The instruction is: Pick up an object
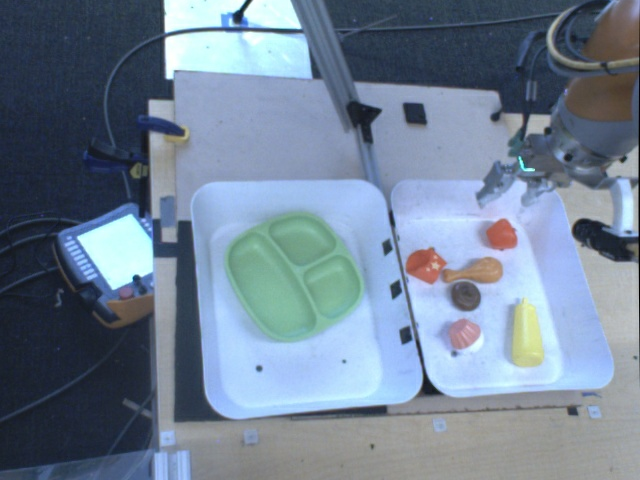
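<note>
The two grey fingers (509, 186) are seen spread apart with nothing between them, poised above the right white bin (585, 298), near the small orange-red plastic piece (501, 234) lying in it.

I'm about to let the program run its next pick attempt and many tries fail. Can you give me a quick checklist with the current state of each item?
1. Gripper open: ok, fingers spread, nothing between them.
2. Gripper above the right bin that holds the objects: ok, near its far edge.
3. Nearest target, the small red object, free of neighbours: ok, apart from the drumstick.
4. Gripper centred over that target: not ok, it sits off toward the bin's far edge.
5. Height above the bin floor: cannot tell.
6. Green tray out of the way: ok, in the left bin.
</note>
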You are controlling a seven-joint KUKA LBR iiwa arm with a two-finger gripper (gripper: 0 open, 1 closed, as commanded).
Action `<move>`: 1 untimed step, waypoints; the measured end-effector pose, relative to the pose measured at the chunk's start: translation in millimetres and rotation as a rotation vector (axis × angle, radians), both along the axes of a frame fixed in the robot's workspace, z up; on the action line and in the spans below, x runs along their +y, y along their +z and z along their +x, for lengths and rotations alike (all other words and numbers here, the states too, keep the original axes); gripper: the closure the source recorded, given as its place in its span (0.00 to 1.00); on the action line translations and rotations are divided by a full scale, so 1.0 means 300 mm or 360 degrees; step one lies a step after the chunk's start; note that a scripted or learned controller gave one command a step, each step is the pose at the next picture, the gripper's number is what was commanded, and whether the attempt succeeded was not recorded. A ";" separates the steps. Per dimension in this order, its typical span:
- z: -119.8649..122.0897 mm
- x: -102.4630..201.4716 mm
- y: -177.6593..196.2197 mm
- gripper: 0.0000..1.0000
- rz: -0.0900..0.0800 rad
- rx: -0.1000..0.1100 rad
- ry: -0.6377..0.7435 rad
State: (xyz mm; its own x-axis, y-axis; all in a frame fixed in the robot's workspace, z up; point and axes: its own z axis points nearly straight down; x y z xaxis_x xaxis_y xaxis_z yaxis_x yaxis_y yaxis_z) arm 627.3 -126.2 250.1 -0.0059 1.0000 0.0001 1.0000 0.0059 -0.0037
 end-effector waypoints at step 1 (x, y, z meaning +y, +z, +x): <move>0.001 0.000 0.003 0.00 0.0000 -0.0003 0.0000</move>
